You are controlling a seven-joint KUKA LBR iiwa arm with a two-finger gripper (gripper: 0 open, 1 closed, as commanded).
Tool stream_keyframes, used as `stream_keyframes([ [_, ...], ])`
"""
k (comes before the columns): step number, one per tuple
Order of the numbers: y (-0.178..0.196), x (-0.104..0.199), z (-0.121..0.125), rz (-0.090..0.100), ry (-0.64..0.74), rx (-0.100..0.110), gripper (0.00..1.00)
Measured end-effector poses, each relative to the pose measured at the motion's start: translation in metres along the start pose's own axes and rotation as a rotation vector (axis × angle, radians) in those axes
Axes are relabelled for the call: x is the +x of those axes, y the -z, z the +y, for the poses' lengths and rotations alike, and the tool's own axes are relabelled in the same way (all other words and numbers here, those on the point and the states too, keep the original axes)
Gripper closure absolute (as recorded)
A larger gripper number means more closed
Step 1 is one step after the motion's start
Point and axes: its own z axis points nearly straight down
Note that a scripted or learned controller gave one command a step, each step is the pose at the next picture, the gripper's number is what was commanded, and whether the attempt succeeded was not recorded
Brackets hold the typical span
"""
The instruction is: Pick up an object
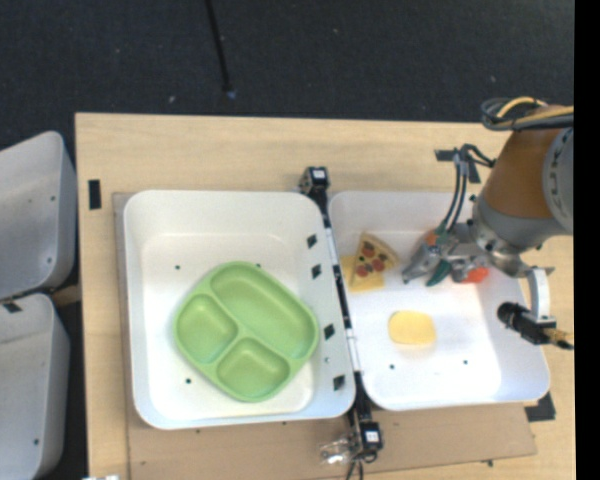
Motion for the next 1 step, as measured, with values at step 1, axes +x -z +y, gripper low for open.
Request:
stream_keyframes([
  [1, 0.0135, -0.0014, 0.0012, -0.001, -0.003, -0.006, 1.00],
])
